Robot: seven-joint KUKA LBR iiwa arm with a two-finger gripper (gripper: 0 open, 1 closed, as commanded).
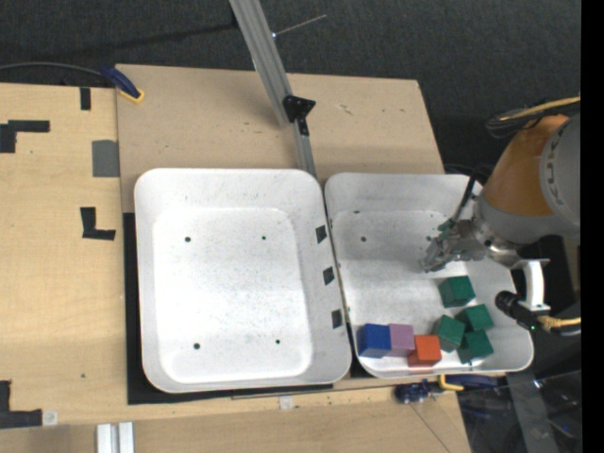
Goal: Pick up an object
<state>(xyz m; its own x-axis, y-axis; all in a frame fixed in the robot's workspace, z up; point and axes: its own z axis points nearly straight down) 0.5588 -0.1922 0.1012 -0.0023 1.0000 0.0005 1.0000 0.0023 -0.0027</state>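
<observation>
We look down at a slant on a light brown wooden worktop (236,121) carrying two shallow white bins side by side. The left bin (151,253) is the larger in our view, a rounded square with a few small dark dots on its floor. The right bin (377,201) sits touching it along their shared edge, where small black clips mark the seam.

The grey arm with its orange band (528,182) comes in from the right and bends over the right bin. Its claw (444,251) hangs low over the middle right of that bin, above the bare floor. It appears as a blurred grey cluster, and we cannot tell how its tips stand; we see no object in it.

The objects all lie along the near right part of the right bin. Just below the claw sits a green block (458,291). Further toward the near corner are three more green blocks (472,333), close together. Along the near wall, from left to right, a blue block (375,339), a pale purple block (401,337) and an orange block (427,349) sit in a row, touching or almost touching.

A slanted metal pole (264,45) crosses the worktop behind the bins, ending at a black bracket near their seam.
</observation>
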